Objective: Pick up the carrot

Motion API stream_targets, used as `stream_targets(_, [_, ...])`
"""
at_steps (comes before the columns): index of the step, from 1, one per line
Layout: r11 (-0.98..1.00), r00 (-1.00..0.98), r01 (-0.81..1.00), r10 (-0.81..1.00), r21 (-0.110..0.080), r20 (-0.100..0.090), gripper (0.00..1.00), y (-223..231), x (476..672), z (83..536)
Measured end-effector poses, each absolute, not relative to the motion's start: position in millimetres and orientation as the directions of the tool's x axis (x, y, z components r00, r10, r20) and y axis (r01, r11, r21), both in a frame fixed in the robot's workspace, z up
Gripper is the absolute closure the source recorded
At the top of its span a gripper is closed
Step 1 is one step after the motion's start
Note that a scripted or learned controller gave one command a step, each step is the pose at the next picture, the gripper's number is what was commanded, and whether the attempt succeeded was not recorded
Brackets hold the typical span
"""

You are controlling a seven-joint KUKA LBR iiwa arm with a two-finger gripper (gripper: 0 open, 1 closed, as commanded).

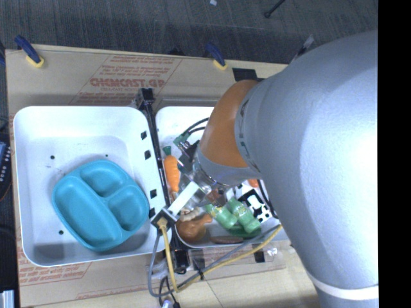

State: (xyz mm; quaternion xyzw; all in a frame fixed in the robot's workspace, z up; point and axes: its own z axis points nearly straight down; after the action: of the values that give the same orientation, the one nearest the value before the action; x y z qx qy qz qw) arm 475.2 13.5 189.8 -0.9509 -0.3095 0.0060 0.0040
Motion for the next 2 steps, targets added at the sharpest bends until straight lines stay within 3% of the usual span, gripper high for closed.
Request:
stream_targets(1, [-0.864,0.864,0.503,0.503,-0.01,-0.004,1.0,60.8,476.0,235.2])
stream_targets(2, [-0.858,0.858,0.513,0.514,-0.017,-0.012,1.0,61.6,475.7,243.6])
